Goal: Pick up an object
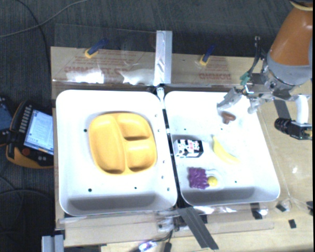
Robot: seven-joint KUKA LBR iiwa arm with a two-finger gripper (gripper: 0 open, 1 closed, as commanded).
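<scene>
The gripper (230, 111) hangs over the right bin (262, 156), narrow, seemingly pinching a small brown object (229, 117)

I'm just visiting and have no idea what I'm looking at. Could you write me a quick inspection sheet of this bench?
Surface: two white bins, left bin and right bin, side by side.
Job's things: banana, purple grapes, small yellow piece, patterned black-and-white box, brown item, all in the right bin.
Clutter: yellow divided tray in the left bin.
Grippers: gripper above the brown item.
Cables: dark cable on the floor.
Surroundings: handheld controller at left.
</scene>
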